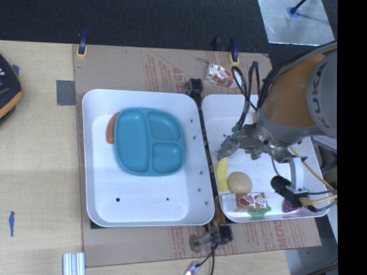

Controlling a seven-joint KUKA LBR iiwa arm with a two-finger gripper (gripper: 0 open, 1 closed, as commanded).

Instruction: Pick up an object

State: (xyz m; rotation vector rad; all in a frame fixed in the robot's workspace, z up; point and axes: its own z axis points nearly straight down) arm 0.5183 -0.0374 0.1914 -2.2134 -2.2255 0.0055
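The arm (298,96) is a chunky rounded thing, grey shell with a big orange band and part of the KUKA lettering on the grey. Below that sits a greyish metal wrist block. Black cables loop off the top, and yellow ones run to a black connector lower down.

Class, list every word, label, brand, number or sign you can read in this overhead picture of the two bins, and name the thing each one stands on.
"KU", white letters cut off at the frame edge, on the grey arm.
Red print on the brown cardboard sheet under the bins: too blurred to read.
Printing on the small packet above the right bin: too small to read.
Printing on the packet inside the right bin: too small to read.
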